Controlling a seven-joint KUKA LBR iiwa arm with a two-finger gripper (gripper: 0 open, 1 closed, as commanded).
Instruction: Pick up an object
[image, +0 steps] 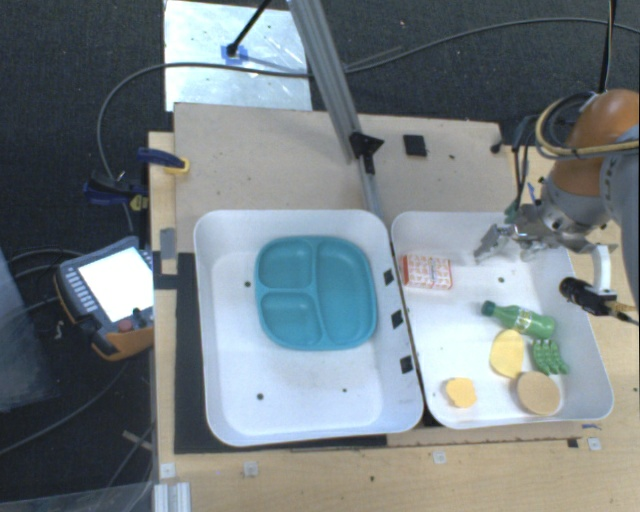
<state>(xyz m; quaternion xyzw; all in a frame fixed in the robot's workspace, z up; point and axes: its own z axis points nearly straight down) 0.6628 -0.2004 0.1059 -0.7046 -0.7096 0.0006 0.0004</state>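
Two shallow white bins sat side by side on the bench. The left bin (215, 390) held a teal divided plate (316, 292) with three compartments, lying flat in the far half of that bin. The right bin (420, 330) held all of the loose objects. A small red-and-white packet (427, 271) lay toward its far left, close to the wall shared with the left bin. A green bottle (520, 319) lay on its side near the middle of the bin, its cap end pointing left. Just on the near side of the bottle rested a pale yellow piece (507, 353), with a small green ridged item (548, 356) just beside it to the right. At the near right corner lay a round tan disc (538, 393), and to its left, apart from it, a smaller orange-yellow piece (460, 393). The grey arm, with its orange band (603, 125), reached in from the right and hung over the far part of the right bin. Its gripper (512, 243) was poised above bare bin floor, to the right of the packet and on the far side of the bottle, with its fingers spread apart and nothing between them. None of the objects touched the gripper.
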